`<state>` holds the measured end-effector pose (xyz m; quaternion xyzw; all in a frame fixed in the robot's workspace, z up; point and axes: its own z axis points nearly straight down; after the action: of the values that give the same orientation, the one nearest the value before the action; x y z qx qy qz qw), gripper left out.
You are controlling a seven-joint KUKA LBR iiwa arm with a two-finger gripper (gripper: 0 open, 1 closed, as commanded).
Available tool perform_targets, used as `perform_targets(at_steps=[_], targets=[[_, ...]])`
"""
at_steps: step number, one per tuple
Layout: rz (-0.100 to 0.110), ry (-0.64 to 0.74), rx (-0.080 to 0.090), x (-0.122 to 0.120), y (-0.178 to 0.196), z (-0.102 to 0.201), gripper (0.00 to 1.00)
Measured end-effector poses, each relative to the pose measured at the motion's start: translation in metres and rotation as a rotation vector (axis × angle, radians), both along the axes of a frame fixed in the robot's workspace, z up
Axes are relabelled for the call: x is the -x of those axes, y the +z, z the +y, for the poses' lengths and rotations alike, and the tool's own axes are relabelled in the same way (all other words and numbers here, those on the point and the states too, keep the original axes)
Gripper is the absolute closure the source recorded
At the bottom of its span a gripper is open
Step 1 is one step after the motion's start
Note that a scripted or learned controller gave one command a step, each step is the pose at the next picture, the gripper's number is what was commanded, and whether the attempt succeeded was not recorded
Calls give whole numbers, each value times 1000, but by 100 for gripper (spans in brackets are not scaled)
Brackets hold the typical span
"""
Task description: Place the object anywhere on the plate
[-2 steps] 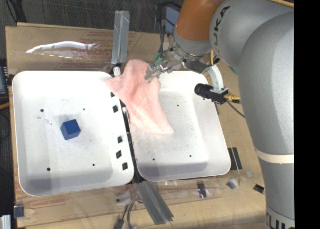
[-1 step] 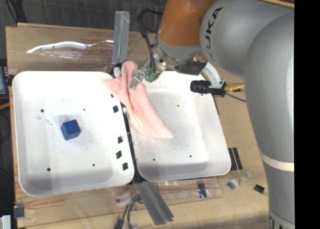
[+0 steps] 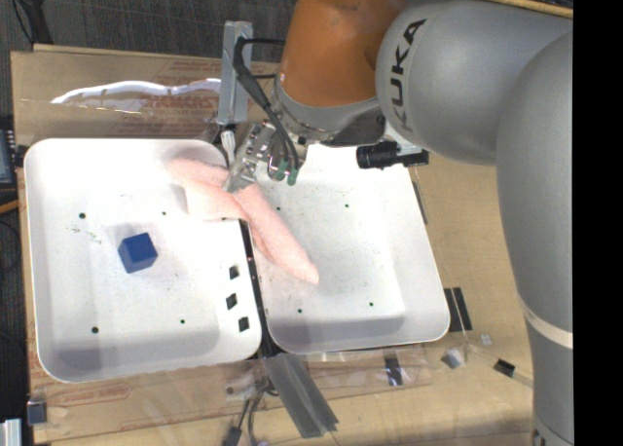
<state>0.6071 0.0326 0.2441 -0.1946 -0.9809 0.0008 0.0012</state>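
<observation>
The gripper [image 3: 241, 176] is sitting over the pink cloth's [image 3: 258, 215] upper-left end, cloth running down-right across both bins; grip state, can't tell.

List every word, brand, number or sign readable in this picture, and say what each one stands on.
"KUKA": dark letters running up the grey arm, beside its orange band.
Faint reddish print on the cardboard strip behind the left bin: too blurred to read.
Small black squares near the left bin's right wall: marks, no letters to read.
The blue cube and the pink cloth-like object carry no text that I can see.
</observation>
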Motion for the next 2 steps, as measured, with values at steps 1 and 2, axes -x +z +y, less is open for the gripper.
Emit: perform_targets(at_steps=[1,2], targets=[[2,395,-1,21,-10,37,100],[1,399,-1,42,-19,79,100]])
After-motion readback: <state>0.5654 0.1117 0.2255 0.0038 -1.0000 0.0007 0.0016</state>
